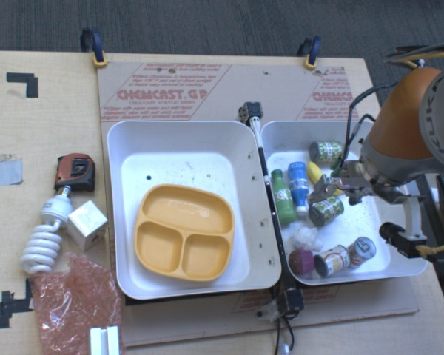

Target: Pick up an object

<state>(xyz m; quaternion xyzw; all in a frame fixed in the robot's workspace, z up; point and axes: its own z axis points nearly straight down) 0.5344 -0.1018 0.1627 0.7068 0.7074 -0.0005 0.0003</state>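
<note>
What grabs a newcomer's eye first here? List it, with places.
The yellow divided tray lies alone in the left bin. The right bin is crowded with small cans and bottles, among them a blue bottle beside a green bottle. The grey arm's orange band looms over that bin from the right.

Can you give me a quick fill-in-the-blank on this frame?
1. The divided tray in the left bin is ____ in colour.
2. The gripper hangs over the ____ bin.
3. The spiral light bulb lies to the ____ of both bins.
4. The blue bottle lies beside a ____ bottle.

Answers: yellow; right; left; green
</note>
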